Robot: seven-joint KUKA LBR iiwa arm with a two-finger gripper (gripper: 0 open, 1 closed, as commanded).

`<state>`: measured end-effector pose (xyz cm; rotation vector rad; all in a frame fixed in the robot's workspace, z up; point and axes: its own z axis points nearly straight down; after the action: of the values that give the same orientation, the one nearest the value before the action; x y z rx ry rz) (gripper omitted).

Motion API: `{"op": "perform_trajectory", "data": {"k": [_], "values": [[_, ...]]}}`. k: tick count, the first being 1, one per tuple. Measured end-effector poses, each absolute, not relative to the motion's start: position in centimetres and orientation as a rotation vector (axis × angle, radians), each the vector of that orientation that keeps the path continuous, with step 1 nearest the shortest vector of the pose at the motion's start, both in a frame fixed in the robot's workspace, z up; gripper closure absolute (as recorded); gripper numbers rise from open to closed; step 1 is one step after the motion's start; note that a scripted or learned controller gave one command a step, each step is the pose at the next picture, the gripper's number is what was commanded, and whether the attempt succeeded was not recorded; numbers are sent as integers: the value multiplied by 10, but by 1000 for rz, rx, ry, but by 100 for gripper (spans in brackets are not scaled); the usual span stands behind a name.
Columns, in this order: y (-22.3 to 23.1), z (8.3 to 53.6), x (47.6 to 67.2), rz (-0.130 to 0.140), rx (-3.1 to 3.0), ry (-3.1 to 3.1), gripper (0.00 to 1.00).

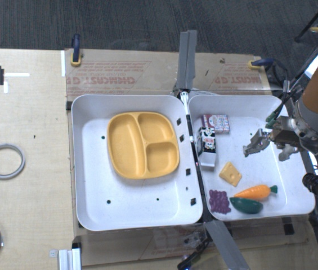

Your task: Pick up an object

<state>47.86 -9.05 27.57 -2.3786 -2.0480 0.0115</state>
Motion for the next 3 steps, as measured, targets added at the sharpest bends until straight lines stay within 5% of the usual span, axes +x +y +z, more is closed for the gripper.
{"op": "perform_trajectory", "data": {"k": [1, 2, 3], "values": [[-95, 126, 476, 13, -2604, -1745, 0], [-108, 88, 548, 12, -2608, -1743, 0], [-114, 105, 616, 12, -2721, -1565, 0]]}}
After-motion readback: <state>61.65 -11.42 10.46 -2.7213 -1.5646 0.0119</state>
